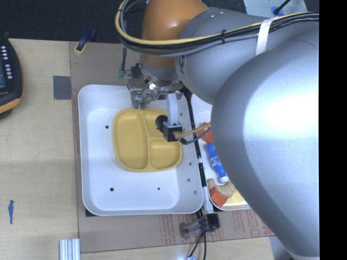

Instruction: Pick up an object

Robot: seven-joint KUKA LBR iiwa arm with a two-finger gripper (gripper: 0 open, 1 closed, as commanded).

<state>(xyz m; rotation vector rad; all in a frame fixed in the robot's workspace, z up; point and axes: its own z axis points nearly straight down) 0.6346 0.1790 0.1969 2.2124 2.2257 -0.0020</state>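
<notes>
A yellow divided plate (143, 141) with three compartments lies in the middle of the left white bin (103, 194). My gripper (142, 97) hangs over the plate's far rim, just under the orange wrist band. The big grey arm covers most of the right bin; in the strip that shows lie a blue and white tube (215, 163) and an orange-rimmed item (225, 196).
A dark handheld controller (8, 75) lies at the left edge of the bench. A small blue clip (82, 41) sits at the brown mat's far corner. A grey patch (62, 87) is left of the bin. A clamp (198, 226) sits at the near bin edge.
</notes>
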